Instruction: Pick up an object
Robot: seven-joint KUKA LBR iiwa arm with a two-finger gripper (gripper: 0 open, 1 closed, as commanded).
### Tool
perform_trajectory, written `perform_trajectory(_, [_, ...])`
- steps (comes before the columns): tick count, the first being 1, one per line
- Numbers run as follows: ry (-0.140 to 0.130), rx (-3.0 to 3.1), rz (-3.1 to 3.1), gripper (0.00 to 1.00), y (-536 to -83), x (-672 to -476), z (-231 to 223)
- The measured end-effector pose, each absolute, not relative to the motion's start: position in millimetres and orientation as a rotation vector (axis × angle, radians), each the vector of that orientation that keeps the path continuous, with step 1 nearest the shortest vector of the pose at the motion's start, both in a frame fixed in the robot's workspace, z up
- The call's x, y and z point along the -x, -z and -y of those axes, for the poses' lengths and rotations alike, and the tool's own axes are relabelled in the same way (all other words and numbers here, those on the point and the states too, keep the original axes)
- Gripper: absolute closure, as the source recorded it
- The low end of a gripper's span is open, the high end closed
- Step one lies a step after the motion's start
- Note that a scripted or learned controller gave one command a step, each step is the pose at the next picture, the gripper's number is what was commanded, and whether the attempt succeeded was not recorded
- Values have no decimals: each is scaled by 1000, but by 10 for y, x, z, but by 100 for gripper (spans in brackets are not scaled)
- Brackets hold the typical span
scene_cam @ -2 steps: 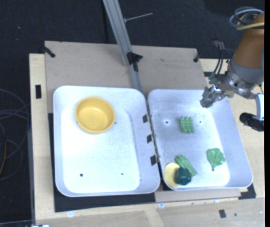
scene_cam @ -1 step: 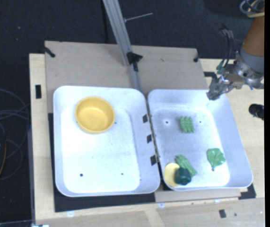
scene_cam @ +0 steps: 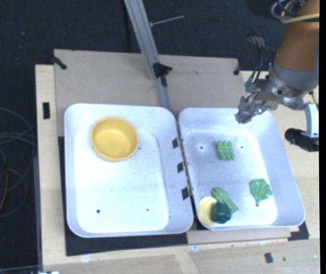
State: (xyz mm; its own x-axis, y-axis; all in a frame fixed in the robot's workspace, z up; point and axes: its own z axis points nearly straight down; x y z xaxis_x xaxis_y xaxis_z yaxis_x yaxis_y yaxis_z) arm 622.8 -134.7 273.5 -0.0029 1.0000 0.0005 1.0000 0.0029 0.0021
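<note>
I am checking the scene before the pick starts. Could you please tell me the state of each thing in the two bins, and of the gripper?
yellow bowl: upright, in the left bin
ridged green piece: lying free in the right bin
green leafy piece: lying free, near the right wall
green and yellow pile: items touching, in the near left corner
gripper: above the far rim, holding nothing

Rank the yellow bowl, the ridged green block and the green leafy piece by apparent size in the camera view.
1. yellow bowl, clearly largest.
2 and 3. green leafy piece and ridged green block look too alike to rank.
</note>
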Motion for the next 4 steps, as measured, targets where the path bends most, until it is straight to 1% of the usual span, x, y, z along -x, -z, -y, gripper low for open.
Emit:
perform_trajectory(2, [-2, -2218, -2225, 100, -2707, -6220, 459])
perform_trajectory(4, [0, -2218, -2225, 100, -2442, -6136, -535])
